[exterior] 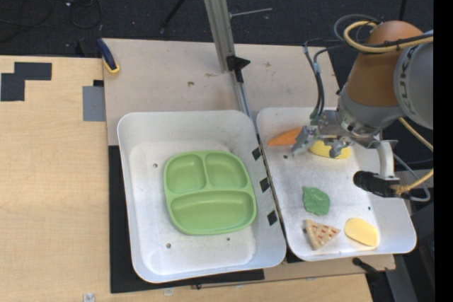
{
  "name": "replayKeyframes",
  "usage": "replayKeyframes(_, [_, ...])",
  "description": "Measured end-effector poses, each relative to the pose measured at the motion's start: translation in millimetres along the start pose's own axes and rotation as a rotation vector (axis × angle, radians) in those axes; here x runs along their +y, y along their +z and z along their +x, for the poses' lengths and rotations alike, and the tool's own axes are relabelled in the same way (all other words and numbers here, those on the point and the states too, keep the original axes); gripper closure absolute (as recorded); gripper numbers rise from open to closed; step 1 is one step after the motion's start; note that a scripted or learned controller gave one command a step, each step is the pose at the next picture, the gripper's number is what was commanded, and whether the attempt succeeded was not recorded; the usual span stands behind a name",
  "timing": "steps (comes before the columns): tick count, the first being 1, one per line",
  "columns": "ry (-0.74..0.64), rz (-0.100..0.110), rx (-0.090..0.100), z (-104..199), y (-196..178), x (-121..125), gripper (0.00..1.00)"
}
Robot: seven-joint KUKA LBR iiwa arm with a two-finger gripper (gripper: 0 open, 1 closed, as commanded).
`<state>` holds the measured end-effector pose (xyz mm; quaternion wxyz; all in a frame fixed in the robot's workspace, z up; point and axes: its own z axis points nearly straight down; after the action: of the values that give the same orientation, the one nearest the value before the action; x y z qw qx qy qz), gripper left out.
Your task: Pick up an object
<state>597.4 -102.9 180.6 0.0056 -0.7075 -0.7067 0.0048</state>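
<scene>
My gripper [322,143] hangs low over the back part of the right bin [396,240], on the grey arm with its orange band. A yellow object [333,151] lies right under it, partly hidden by the gripper. An orange carrot-like piece [284,137] lies just left of the gripper, near the bin's back left corner. A green leafy piece [316,199] sits in the middle of the bin. At the front lie a pizza slice [320,233] and a yellow oval piece [361,231].
The left bin [141,237] holds a green divided plate [210,192]. A metal post [218,18] rises behind the gap between the bins. A black cable part [375,182] sticks out over the right bin's right side.
</scene>
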Motion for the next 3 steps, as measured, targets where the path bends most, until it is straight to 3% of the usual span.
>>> replayKeyframes(1, [-0.002,-0.013,-0.001,-0.1,-7.1,3.1,0.0])
replayKeyframes(2, [0.0,-0.007,0.0,-5.9,38.4,2.9,0.0])
replayKeyframes(3, [0.0,-0.014,0.0,-5.4,89.3,4.2,0.0])
